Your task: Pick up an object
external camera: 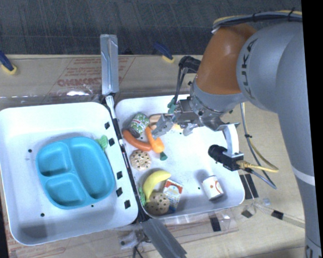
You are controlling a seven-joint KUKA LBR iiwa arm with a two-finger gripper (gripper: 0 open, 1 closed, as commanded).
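Note:
My gripper (pixel 162 125) hangs low over the upper left part of the right bin (pixel 223 204). It is right above a short orange carrot (pixel 156 141) and may be touching its top end. A longer orange carrot (pixel 135 139) lies just to the left. Above that carrot sits a green and white can (pixel 139 123). The wrist hides whatever is under the gripper body.
The right bin also holds a speckled round cookie (pixel 140 159), a banana (pixel 154 182), a small printed carton (pixel 172 192), a chocolate-chip cookie (pixel 156 205) and a white cup (pixel 212 187). The left bin (pixel 11 132) holds a blue divided plate (pixel 74 171) and a small green piece (pixel 103 141).

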